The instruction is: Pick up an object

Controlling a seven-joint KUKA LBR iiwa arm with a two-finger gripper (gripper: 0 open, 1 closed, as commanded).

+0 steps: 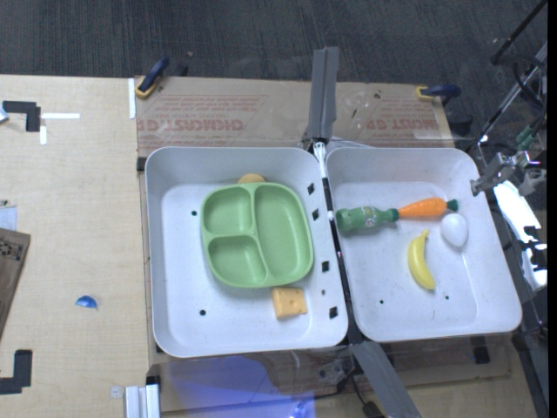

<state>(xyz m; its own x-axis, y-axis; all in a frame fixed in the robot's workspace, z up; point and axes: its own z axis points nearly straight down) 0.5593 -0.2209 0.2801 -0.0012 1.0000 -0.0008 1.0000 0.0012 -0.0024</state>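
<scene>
Bright, even overhead light, soft shadows, slightly soft focus, with bluish glare on the bench's (70,233) front edge.

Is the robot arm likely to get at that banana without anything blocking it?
Probably yes. The banana lies flat in the right bin, on the side the arm comes from, with nothing on top. The egg sits close by its upper end.

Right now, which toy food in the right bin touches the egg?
The carrot: its leafy end meets the egg. The banana lies just apart, and the green bottle is farther left.
</scene>
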